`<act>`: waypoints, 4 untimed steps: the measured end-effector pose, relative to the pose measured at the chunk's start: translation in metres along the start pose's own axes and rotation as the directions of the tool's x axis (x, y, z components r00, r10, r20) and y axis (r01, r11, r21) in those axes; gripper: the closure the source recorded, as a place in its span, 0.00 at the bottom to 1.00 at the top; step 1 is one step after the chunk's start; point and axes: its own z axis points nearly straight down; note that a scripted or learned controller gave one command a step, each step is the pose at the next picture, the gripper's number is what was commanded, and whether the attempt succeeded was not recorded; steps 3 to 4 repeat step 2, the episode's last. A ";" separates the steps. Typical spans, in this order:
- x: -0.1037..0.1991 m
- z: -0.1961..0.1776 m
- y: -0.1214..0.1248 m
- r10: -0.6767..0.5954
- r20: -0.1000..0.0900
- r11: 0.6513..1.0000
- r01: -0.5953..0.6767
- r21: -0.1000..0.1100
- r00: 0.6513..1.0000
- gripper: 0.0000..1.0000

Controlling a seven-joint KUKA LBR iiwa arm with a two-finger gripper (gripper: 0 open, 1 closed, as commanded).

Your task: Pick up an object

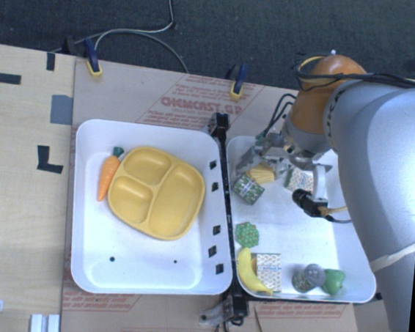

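Seen from above, at a slant: two white bins side by side.

In the left bin [145,265], a yellow plate [157,193] with three parts, and an orange carrot [107,177] just beside its left edge.

In the right bin [296,237], the gripper [265,160] down low at the upper left corner, right over a yellow block [262,176] and a green spotted cube [248,189]. Hard to tell if spread or pressed together.

Along the bottom of that bin, a banana [251,273], a grey ball [308,277] and a green toy [333,280].
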 end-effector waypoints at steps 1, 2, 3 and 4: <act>0.000 0.000 0.000 -0.001 -0.001 1.000 0.001 0.000 1.000 0.00; -0.002 0.000 0.000 -0.001 -0.001 1.000 0.001 0.000 1.000 0.00; -0.002 0.000 0.000 -0.001 -0.001 1.000 0.001 0.000 1.000 0.00; -0.002 0.000 0.000 -0.001 -0.001 1.000 0.001 0.000 1.000 0.00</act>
